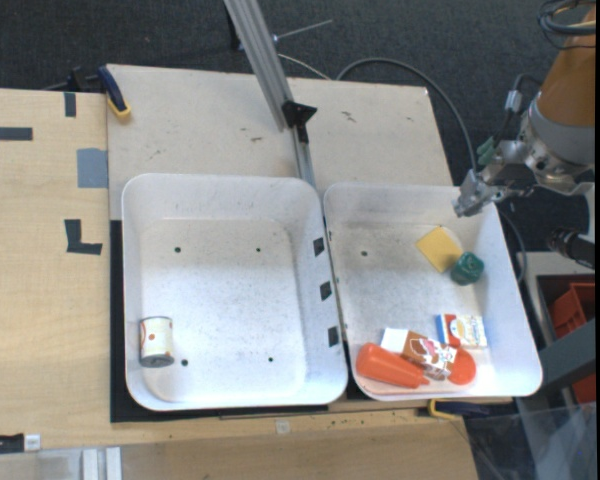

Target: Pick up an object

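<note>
My claw [467, 204] hangs at the right bin's [500, 268] upper right rim, grip unclear. Below-left of it: one yellow block [439, 247], one green knob [468, 268]. Left bin [220, 193]: one can [156, 341].

No text, brand or number can be read. Printing is seen on the small carton [462, 330] and the can [156, 341] in the lower frame, but too blurred to be made out.
</note>
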You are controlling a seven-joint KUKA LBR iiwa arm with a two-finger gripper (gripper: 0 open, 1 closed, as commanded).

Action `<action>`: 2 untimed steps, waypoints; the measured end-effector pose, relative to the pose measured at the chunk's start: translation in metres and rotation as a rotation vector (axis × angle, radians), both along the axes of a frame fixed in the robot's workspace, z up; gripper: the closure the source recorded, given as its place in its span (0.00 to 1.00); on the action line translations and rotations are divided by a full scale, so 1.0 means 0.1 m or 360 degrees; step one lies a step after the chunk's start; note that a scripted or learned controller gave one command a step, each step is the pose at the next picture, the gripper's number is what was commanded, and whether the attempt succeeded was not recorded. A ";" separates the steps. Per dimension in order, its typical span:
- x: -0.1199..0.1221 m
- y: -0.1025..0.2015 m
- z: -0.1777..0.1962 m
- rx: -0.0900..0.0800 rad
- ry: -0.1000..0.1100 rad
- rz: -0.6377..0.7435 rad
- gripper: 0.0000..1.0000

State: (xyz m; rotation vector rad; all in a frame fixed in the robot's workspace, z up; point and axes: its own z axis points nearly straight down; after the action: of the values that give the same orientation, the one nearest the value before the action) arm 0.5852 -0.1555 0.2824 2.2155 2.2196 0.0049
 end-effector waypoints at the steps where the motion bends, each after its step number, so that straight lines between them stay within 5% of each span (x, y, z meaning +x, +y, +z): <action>1: -0.11 0.46 0.00 0.0005 0.0011 0.0005 1.00; 2: -0.20 0.96 -0.20 0.0004 0.0015 0.0006 1.00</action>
State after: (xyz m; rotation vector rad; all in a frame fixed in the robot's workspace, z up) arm 0.5654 -0.0597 0.2620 2.2172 2.2297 -0.0024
